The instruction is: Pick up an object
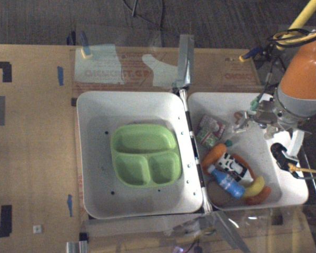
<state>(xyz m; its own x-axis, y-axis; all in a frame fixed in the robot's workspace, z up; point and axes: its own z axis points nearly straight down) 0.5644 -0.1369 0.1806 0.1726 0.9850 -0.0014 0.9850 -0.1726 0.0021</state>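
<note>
My gripper (246, 121) hangs in the right bin (284, 194); whether it is spread or pressed together I cannot tell. The carrot (214, 154), bottle (227, 182) and banana (255, 186) lie below-left, touching (a tight heap), so I judge a grab may slip or snag neighbours. The green tray (145, 154) sits far left.

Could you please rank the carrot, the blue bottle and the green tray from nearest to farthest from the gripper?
From the gripper:
1. Carrot, right bin, lower left of it.
2. Blue bottle, right bin, toward the front.
3. Green tray, left bin.
</note>
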